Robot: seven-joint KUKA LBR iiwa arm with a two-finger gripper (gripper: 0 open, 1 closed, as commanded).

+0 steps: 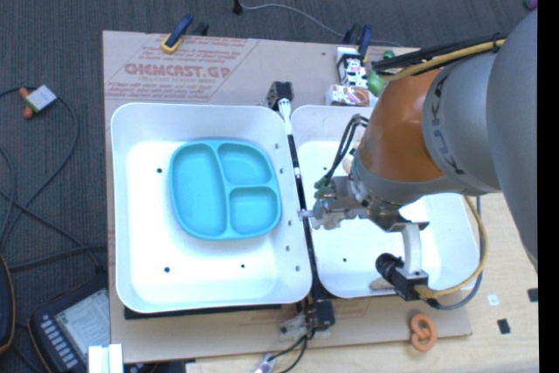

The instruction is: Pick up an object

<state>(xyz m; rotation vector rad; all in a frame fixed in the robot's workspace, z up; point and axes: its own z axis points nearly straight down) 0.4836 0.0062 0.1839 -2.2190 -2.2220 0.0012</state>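
A light blue divided plate (pixel 224 189) lies flat in the left white bin (pixel 140 271). The arm reaches in from the right, and its orange band and grey wrist hang over the right white bin (pixel 349 275). The gripper (pixel 330 210) sits low over the left part of the right bin, close to the divider between the bins. The wrist body covers most of the right bin's floor. A pale wooden piece (pixel 382 282) pokes out at that bin's front rim under the wrist.
The bins rest on a brown board (pixel 175 70) with clamps at its back edge. A small printed box (pixel 349 92) stands behind the right bin. An orange ring (pixel 423 331) lies on the board at the front right. Cables run across the carpet on the left.
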